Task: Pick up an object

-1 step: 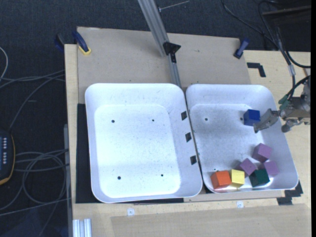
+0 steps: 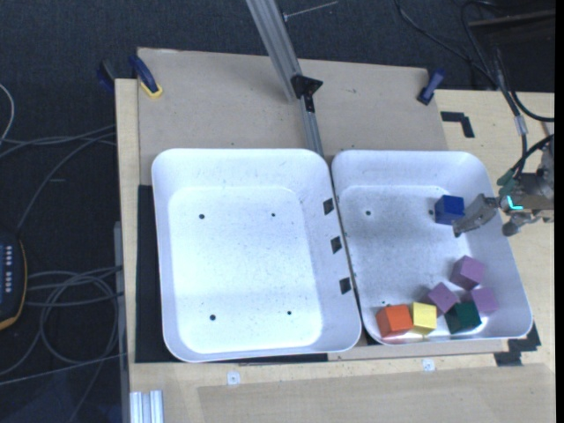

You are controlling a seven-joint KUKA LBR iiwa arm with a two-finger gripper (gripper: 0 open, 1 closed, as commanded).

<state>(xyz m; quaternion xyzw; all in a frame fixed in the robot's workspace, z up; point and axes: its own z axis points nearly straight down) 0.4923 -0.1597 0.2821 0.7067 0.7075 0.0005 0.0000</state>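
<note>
In the camera view, two shallow white bins are seen side by side on the bench, and the right bin (image 2: pixel 388 179) is taken here as the landmark for everything else. The gripper (image 2: pixel 493 219) is seen at that bin's right rim, about halfway along it, with its two grey fingers spread apart and nothing shown between them; one finger (image 2: pixel 470 215) reaches in over the bin floor while the other is set just outside the rim. A blue block (image 2: pixel 449 207) lies on the floor of the right bin, in its upper right part, just to the left of the inner finger and very close to its tip; whether the two touch cannot be told. The block is not enclosed by the fingers. The remaining blocks are gathered in the lower right corner of the same bin: a purple block (image 2: pixel 468 271) is placed nearest the gripper yet well below it, two further purple blocks (image 2: pixel 443 295) (image 2: pixel 485 300) are set lower still, and an orange block (image 2: pixel 396 319), a yellow block (image 2: pixel 425 316) and a green block (image 2: pixel 462 318) are lined up along the bin's near wall. The left bin (image 2: pixel 176 170) is placed directly beside the right bin, across the shared divide.
</note>
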